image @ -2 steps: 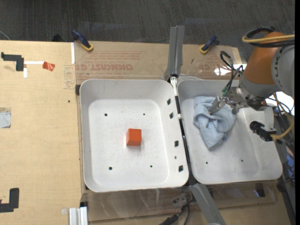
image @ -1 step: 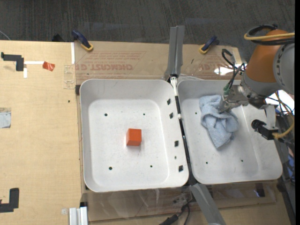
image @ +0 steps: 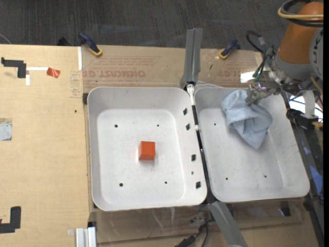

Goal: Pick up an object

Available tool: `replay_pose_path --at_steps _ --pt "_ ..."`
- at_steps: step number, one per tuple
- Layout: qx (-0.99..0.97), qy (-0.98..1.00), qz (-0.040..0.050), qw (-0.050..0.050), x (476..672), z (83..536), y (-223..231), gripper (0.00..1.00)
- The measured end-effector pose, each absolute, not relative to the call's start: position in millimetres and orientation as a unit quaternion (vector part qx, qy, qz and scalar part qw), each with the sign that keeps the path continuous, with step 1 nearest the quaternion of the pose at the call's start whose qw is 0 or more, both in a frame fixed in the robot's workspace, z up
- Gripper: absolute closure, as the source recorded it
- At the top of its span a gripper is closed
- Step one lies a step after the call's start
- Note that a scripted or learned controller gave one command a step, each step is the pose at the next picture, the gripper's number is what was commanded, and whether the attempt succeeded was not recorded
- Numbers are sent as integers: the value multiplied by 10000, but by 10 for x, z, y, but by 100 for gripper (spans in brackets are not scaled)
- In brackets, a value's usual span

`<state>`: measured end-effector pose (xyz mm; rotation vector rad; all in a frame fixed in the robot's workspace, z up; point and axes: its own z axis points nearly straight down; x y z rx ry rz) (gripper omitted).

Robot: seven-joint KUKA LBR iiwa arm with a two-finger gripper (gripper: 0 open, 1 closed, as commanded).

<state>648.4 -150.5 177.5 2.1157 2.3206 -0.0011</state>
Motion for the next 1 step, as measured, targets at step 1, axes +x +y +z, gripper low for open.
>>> replay_pose_path --at_steps 1 --pt "6645 7473 -8 -7 6499 1909 -838 100"
